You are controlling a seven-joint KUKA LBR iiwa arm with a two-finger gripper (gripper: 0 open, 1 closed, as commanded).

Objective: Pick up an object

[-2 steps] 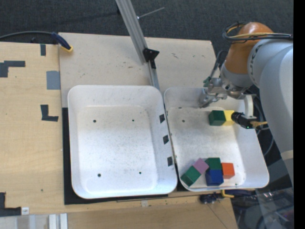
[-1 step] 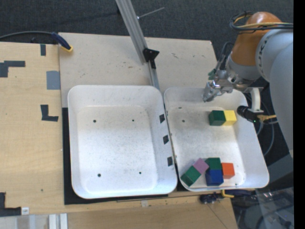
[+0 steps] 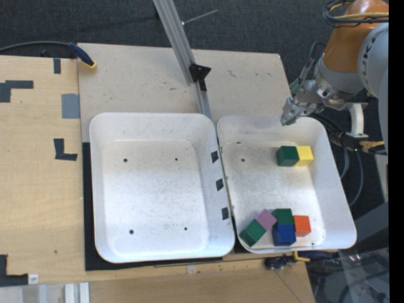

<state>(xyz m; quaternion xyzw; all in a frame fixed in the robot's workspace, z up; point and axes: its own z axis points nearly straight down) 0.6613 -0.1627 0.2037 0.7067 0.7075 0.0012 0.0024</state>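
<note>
The right bin holds several small blocks. A dark green block touches a yellow block near the bin's far right side. At the near edge lies a cluster: a green block, a lilac block, a dark green block, a blue block and an orange block. My gripper hangs over the bin's far right corner, above and behind the green and yellow pair, with nothing visible in it.
The left bin sits beside the right one. A slanted metal rail runs from the top down to the gap between the bins. Cables lie to the right of the right bin.
</note>
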